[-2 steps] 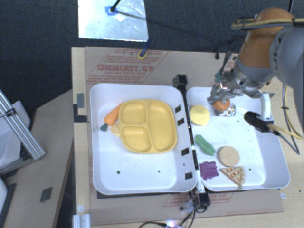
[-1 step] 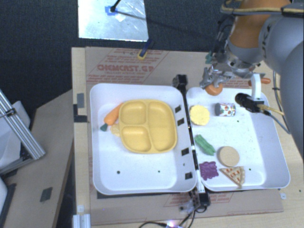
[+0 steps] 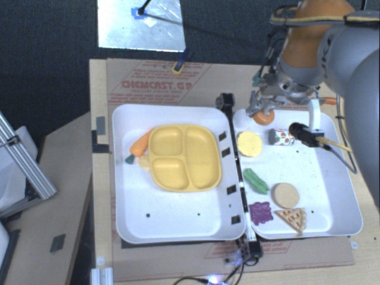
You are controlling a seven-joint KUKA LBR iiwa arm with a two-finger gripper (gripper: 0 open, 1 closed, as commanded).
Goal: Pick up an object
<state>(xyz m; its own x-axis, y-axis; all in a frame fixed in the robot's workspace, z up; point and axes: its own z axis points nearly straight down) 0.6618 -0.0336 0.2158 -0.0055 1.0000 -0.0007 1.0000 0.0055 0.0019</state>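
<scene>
1. Gripper (image 3: pixel 261 107): at far-left corner of right bin (image 3: pixel 341 186), low over an orange round piece (image 3: pixel 263 117); finger state not readable from this angle, cannot tell. Piece sits just below the tip, touching or nearly so; not confirmed between anything.
2. Candidate objects, right bin: orange round piece at far left; yellow disc (image 3: pixel 249 143) just near of it; small red-and-white item (image 3: pixel 281 137) to the right of the disc; green piece (image 3: pixel 256 180) mid-bin; tan round cookie (image 3: pixel 285 195); purple piece (image 3: pixel 260 212); pizza slice (image 3: pixel 292 218) at the near edge.
3. Left bin (image 3: pixel 127 218): yellow divided plate (image 3: pixel 181 157) at centre; orange carrot (image 3: pixel 141 143) against its left rim.
4. Risks, judged: orange piece lies close to the bin wall and the divider (image 3: pixel 236 159), so a descent may jam against the rim or push the piece into the corner. Flat, low shape likely to slip out. Yellow disc close enough to be nudged.
5. Surface and room: white bins on cardboard sheet (image 3: pixel 160 82) over a pale bench; shiny metal plate (image 3: pixel 141 16) far left on dark carpet; aluminium frame (image 3: pixel 24 165) at left edge.
</scene>
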